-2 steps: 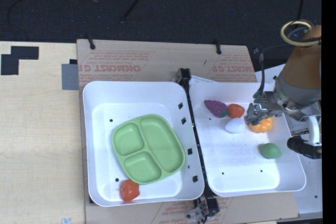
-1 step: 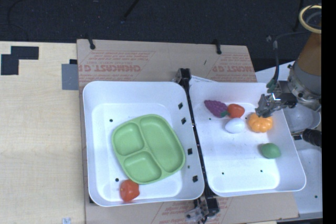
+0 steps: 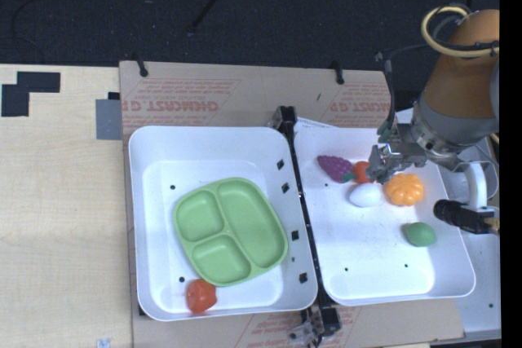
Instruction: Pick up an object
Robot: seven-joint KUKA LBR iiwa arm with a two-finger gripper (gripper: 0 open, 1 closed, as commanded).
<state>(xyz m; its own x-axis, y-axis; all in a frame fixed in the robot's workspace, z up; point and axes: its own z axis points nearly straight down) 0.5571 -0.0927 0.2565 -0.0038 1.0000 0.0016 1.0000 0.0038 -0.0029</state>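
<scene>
Camera view. Two shallow white bins sit side by side on the surface (image 3: 57, 200), above a sheet of printed cardboard (image 3: 245, 98). The left bin (image 3: 151, 151) holds a green divided plate (image 3: 230, 231), lying tilted with its three compartments facing up, and a red-orange object (image 3: 201, 295) just beside the plate's lower left edge, near the bin's front wall. The right bin (image 3: 383, 269) holds five small objects: a purple piece (image 3: 334, 167) toward the upper left, a small red piece (image 3: 360, 172) touching its right end, a white egg (image 3: 365, 195) just below the red piece, an orange piece (image 3: 404, 190) just right of the egg, and a green piece (image 3: 419, 234) lying apart, lower right. The arm (image 3: 461, 85) reaches in from the right, its orange band above the wrist. The end effector (image 3: 387, 165) is low over the cluster, just above the egg and between the red and orange pieces; whether it is released or clenched cannot be told, and nothing is visibly grasped.
</scene>
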